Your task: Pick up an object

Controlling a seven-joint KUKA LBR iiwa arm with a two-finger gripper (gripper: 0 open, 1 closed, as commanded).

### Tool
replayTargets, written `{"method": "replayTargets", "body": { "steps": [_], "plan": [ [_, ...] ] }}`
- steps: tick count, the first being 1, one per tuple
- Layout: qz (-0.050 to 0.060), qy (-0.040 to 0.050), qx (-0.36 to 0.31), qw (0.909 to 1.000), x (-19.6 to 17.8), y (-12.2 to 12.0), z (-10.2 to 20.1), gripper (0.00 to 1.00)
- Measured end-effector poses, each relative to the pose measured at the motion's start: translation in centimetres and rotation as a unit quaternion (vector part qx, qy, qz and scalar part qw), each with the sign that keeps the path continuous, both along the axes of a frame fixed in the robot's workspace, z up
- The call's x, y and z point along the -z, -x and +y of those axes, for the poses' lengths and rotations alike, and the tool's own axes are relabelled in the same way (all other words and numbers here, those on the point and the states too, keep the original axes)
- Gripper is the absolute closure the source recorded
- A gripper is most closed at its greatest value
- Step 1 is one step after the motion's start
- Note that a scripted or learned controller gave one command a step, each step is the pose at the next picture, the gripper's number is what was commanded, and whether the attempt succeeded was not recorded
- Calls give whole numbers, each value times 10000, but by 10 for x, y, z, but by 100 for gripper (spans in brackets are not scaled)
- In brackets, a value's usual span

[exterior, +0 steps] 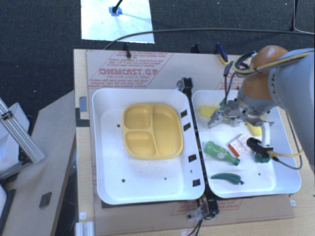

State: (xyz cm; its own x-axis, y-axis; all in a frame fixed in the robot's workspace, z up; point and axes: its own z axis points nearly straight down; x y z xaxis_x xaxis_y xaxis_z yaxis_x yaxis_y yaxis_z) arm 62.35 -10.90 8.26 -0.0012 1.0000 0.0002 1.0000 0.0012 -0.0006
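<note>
The gripper [220,116] hangs low in the right bin [285,181], fingers spread and holding nothing — poised, I judge, over the yellow item [206,111]; bottle [220,152] lies near.

A green bottle [221,153] lies on its side near the middle of the right bin [285,183], just beside a small red-and-white packet [238,144]. A dark green pepper [227,178] lies toward the bin's front edge, and a yellow item [207,112] sits near its back left corner.
</note>
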Motion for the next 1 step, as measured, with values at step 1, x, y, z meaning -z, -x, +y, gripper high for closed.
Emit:
{"method": "replayTargets", "body": {
  "steps": [1],
  "plan": [
    [-22,4,-4,10000,-13,-1,0,100]
  ]
}}
